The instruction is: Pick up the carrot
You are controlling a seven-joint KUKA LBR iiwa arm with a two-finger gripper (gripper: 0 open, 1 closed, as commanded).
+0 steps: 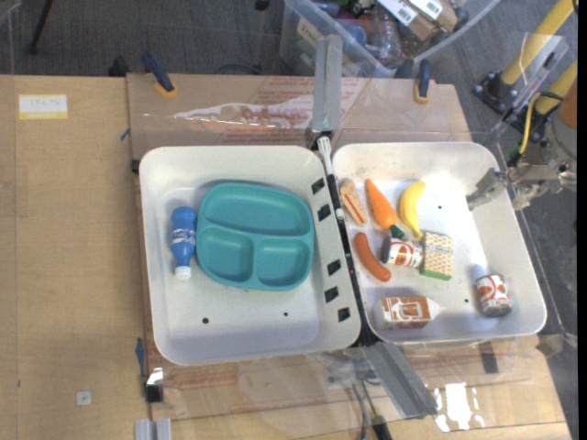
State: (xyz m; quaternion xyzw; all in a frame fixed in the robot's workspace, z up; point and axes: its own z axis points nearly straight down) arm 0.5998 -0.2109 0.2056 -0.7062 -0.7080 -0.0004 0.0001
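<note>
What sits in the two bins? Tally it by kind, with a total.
Carrot: 1
Banana: 1
Hot dog: 1
Sausage: 1
Cans: 2
Box: 1
Carton: 1
Bottle: 1
Plate: 1
Total: 10

Arm end (537, 168) visible at the right edge: grey-silver metal hardware, boxy and angular, with thin pale struts or brackets running off it. One light grey finger-like piece (481, 191) angles out from it, flat and tapered. A yellow cable (529, 71) loops above it, alongside a yellow-and-white tubular section (548, 26), plus a small patch of orange (576, 108) at the frame edge; detail is too blurry to make out screws or markings.
</note>
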